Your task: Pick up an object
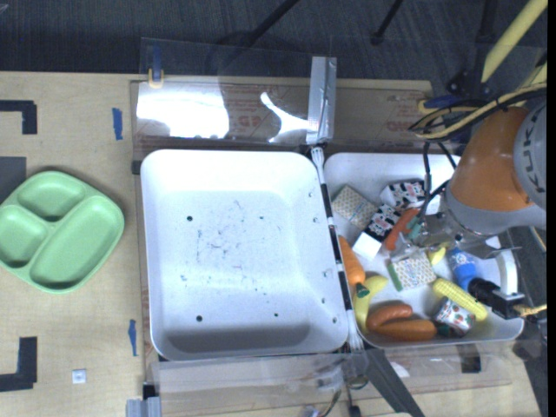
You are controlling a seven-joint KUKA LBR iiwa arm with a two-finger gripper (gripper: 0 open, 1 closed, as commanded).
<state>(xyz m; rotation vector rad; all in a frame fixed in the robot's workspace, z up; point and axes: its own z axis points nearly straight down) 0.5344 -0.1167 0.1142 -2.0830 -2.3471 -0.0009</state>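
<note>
Right bin [382, 165], crowded; left bin [234, 250] beside it
Carrot [352, 263], hot dog [401, 318], corn [460, 297], patterned boxes heaped under gripper [423, 230]; its grip cannot be told; green divided plate [59, 229] far left

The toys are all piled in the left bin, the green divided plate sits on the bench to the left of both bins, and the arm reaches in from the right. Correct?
Not quite. The camera view shows the toys piled in the right bin, not the left bin. The rest holds: the green divided plate sits on the bench left of both bins, and the arm reaches in from the right.
</note>
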